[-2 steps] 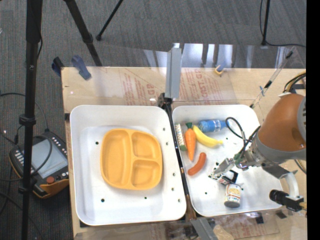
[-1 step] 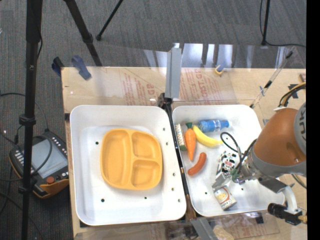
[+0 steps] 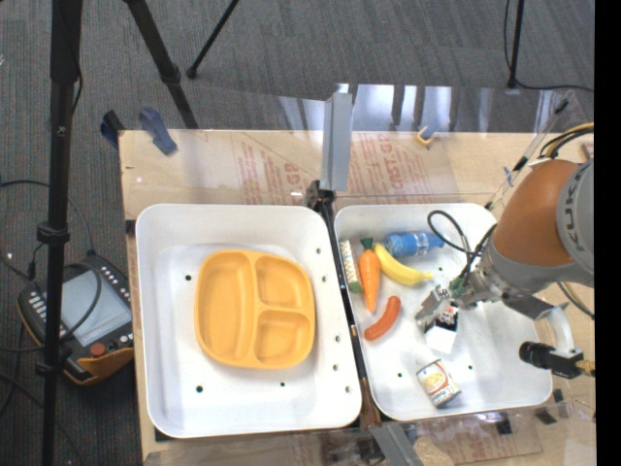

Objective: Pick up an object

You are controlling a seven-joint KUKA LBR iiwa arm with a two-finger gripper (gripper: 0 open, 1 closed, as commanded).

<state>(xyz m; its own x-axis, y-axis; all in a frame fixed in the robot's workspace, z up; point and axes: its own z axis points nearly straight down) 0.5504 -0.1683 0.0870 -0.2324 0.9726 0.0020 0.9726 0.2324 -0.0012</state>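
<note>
My gripper (image 3: 440, 313) hangs low in the right bin (image 3: 505, 388), near its middle. Right under it lies a small white block (image 3: 441, 339), and I cannot see whether the two touch. To the left are a red sausage (image 3: 382, 318), an orange carrot (image 3: 369, 276) and a yellow banana (image 3: 402, 270). A blue bottle (image 3: 411, 244) lies behind the banana. A small can (image 3: 439, 383) rests near the bin's front edge.
The left bin (image 3: 165, 377) holds a yellow divided plate (image 3: 256, 308). A narrow striped packet (image 3: 347, 263) lies along the right bin's left wall. A black cable loops above the gripper. The arm's orange band (image 3: 539, 212) fills the right bin's far right corner.
</note>
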